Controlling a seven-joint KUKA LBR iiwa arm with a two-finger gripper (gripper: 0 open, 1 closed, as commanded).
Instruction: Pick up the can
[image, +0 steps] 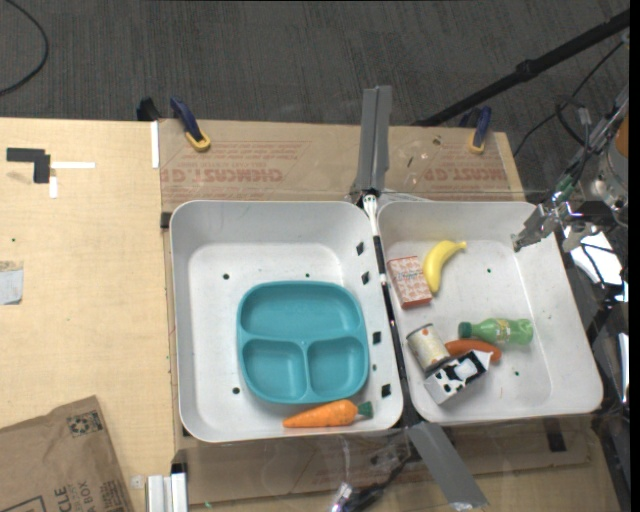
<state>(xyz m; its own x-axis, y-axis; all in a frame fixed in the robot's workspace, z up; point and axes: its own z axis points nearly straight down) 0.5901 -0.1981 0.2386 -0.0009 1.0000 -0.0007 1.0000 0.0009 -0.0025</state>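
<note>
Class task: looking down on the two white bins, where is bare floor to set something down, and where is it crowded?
Free: the left white bin behind the teal divided plate; the right white bin beyond the green bottle. Crowded: silver can, bottle and black-and-white toy bunch together near the divider.

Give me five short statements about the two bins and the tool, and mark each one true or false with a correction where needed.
1. The can lies in the right bin. True.
2. The teal divided plate sits in the right bin. False: it sits in the left bin.
3. The tool grips the can. False: the tool is at the right bin's upper right rim, well apart from the can.
4. The carrot lies in the left bin, just below the plate in the view. True.
5. The banana lies on the plate. False: it lies in the right bin, beside the small red box.
</note>
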